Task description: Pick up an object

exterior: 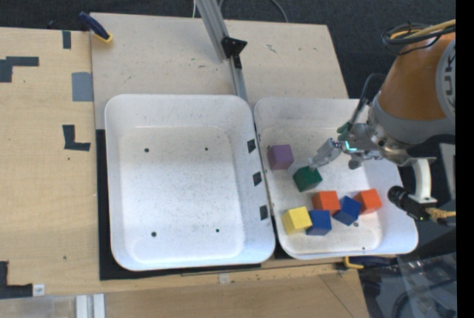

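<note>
Several small cubes lie in the right bin [296,113]: a purple cube [280,156], a green cube [306,178], an orange cube [326,201], a second orange cube [369,199], two blue cubes [320,221] [348,210] and a yellow cube [298,219]. My gripper [324,157] reaches in from the right, and its tip hangs just above and to the right of the green cube. I see nothing lifted off the bin floor.
The left bin [118,161] sits beside the right one, their rims meeting at a ridge [259,176]. A slanted metal pole [211,5] ends at the bins' far edge. A blue-and-yellow clamp [95,26] lies on the bench at the far left.
</note>
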Controlling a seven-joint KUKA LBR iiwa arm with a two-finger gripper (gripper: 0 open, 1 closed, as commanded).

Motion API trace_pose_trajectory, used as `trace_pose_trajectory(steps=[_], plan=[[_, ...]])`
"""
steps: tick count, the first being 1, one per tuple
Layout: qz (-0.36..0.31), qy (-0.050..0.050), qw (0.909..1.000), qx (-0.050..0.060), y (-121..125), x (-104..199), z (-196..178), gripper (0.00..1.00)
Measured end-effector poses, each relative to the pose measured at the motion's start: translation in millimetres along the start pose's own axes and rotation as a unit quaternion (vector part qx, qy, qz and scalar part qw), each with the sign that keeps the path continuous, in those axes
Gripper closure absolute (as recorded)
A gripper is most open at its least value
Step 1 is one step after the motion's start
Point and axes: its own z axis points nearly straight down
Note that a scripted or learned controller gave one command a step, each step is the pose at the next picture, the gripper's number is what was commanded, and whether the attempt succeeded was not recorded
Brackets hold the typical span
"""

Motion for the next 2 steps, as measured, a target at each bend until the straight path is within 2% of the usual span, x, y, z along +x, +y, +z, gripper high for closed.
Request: trace_pose_trajectory(steps=[1, 2], plan=[[-0.001, 0.000, 1.0000, -0.002, 1, 0, -2, 0.00], [0.000, 0.000, 1.0000, 0.001, -7, 8, 55, 0.00]])
